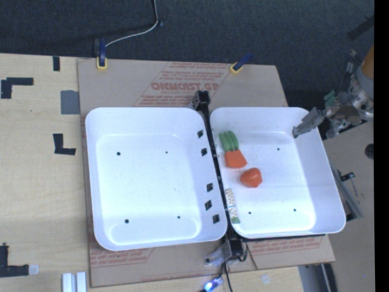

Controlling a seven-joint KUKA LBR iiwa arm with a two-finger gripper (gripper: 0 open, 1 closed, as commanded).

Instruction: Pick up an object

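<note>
The right bin [316,181] has open floor on its right half; a carrot [231,149] and a red piece [251,177] crowd its left wall.

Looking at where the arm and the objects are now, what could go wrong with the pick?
1. The toy carrot lies close against the divider wall of the right bin, so a finger may hit that wall.
2. The small orange-red piece sits near the carrot; a descent between them may push one aside.
3. The gripper hangs over the bin's right rim, so a low approach might catch the rim.
</note>
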